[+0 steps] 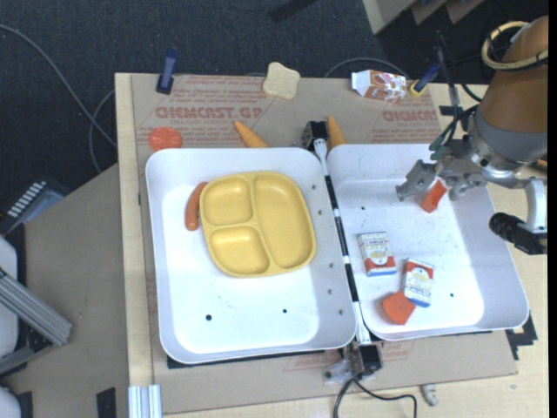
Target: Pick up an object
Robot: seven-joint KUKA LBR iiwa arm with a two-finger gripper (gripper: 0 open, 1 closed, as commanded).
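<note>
Orange block (432,198), small, squarish | clenched between tool (434,187) fingers | above right bin (487,312)

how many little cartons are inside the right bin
2. One small carton lies near the middle of the right bin, by its left side. The other carton lies just right of and below it, touching an orange piece. The arm may hide more.

Small orange block (432,198) — between the end effector (432,184) fingers.
</note>
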